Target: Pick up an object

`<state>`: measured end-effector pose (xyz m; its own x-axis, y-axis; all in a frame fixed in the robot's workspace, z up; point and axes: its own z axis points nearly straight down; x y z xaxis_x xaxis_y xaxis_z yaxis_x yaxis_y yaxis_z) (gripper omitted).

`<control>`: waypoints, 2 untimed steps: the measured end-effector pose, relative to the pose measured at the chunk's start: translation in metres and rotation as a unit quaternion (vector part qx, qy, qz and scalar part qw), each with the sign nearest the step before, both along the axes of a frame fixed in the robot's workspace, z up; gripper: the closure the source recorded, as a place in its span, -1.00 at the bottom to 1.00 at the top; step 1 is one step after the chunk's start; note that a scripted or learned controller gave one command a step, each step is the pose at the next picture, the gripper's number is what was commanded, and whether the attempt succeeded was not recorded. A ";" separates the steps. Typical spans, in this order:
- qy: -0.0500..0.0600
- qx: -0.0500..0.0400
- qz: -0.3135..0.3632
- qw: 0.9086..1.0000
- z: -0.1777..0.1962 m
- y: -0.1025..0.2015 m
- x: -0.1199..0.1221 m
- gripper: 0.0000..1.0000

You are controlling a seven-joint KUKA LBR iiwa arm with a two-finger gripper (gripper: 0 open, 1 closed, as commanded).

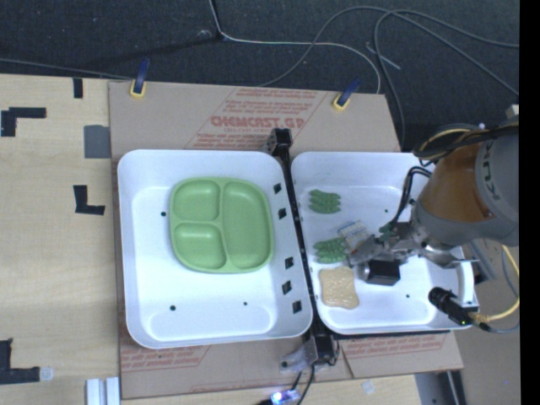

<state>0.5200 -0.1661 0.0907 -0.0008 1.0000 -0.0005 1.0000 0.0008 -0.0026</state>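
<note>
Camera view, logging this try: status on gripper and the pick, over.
Gripper low in right bin, nothing seen held. Green pieces beside it, tan piece just below. Green divided plate alone in left bin. Nothing blocking.

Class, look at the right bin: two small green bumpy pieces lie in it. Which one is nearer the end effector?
The lower green piece, just above the tan slab. It lies close beside the end effector, while the upper green piece sits farther back near the bin's top edge.

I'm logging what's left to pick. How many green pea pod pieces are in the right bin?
2. One pea pod piece lies near the bin's upper left; the other sits lower, just above the tan slice. The arm may hide more.
</note>
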 end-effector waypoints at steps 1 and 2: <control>0.000 0.001 0.001 1.000 0.010 0.001 0.000 1.00; -0.002 0.000 -0.001 1.000 0.060 -0.009 -0.002 1.00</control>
<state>0.5179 -0.1747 0.1509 0.0004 1.0000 -0.0005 1.0000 -0.0004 0.0022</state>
